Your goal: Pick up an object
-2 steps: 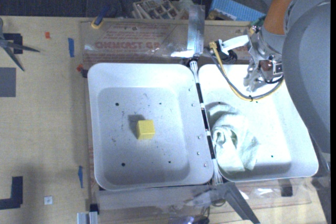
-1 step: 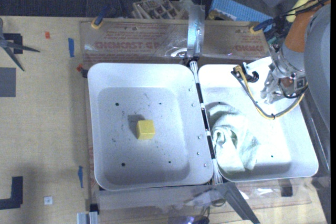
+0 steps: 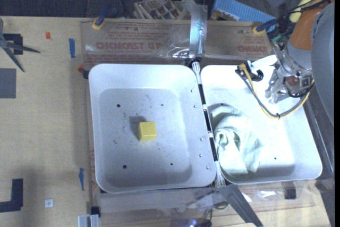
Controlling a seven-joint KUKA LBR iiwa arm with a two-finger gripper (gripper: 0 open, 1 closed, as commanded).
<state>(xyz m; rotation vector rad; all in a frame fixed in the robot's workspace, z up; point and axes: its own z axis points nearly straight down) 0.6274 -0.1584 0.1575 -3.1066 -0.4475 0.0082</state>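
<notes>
Camera view looks down at a slant on a pale wooden counter (image 3: 42,130) that carries two shallow white plastic bins side by side. The left white bin (image 3: 106,82) has a greyish, speckled floor, and on it sits a small yellow cube-shaped block (image 3: 147,131), a little left of the bin's middle and apart from every wall. A faint dark smudge lies just beside the block on its left. The right white bin (image 3: 297,167) holds a crumpled white cloth with a pale green tinge (image 3: 237,138), bunched against the bin's left wall and reaching toward its near edge.

The grey arm with the orange band (image 3: 303,29) comes in from the right, partly cut off by the frame. Its metal pincer (image 3: 276,92) hangs above the far right part of the right bin, well apart from the cloth and from the yellow block. A yellow cable (image 3: 265,106) loops from the wrist down over the bin floor. The pincer is small and blurred against the bright bin, so I cannot tell how it stands, and nothing can be made out in it.

Behind the bins lies a clear plastic sheet with red lettering (image 3: 138,42), too crinkled to read fully.
</notes>
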